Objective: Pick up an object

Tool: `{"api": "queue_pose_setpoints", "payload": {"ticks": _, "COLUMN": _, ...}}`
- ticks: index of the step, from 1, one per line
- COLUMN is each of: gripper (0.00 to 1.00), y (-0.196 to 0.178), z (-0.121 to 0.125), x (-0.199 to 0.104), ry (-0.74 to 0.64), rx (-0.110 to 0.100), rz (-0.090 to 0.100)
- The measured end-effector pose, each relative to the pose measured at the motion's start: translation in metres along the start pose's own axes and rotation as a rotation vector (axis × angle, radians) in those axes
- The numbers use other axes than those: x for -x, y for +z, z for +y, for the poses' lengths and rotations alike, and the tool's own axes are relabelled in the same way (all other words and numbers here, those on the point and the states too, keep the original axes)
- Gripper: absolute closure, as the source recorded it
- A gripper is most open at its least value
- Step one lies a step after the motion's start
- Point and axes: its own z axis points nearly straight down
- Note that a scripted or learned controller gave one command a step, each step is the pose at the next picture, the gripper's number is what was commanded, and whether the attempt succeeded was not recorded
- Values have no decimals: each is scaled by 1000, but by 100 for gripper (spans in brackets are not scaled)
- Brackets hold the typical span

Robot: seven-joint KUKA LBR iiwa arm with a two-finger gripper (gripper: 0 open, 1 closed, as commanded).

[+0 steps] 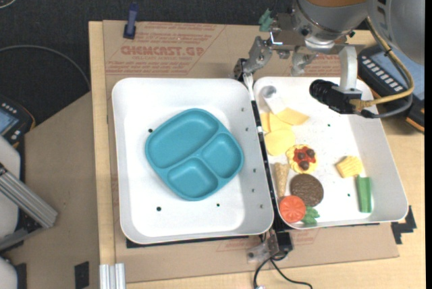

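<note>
- Camera view: two white bins side by side on a cardboard sheet (169, 44) printed with red lettering.
- Left bin (135, 112) holds a teal divided plate (194, 154) with three compartments, lying flat near the bin's centre.
- Right bin (378, 146) holds toy food, mostly along its left wall: yellow cheese-like slices (280, 129), a small pizza piece with red toppings (303, 157), a brown round cookie (306, 189), a red tomato with green leaves (295, 208).
- Further right in the same bin: a small yellow ridged piece (348, 165), with a green cucumber-like stick (364, 194) just below it.
- Gripper (282, 59) hangs over the far edge where the bins meet, above the food, touching nothing.
- Fingers: one grey finger (253, 63) shows; I cannot tell how far apart they stand.
- Blue clip (130, 21) on the cardboard's far left edge.
</note>
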Motion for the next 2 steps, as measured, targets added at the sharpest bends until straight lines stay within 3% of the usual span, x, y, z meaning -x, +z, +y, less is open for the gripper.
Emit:
{"api": "queue_pose_setpoints", "payload": {"ticks": 1, "gripper": 0, "y": 92, "z": -9, "x": -111, "ry": -13, "rx": -28, "rz": 1}}
{"api": "queue_pose_setpoints", "payload": {"ticks": 2, "gripper": 0, "y": 224, "z": -42, "x": -63, "ry": 2, "rx": -36, "rz": -5}}
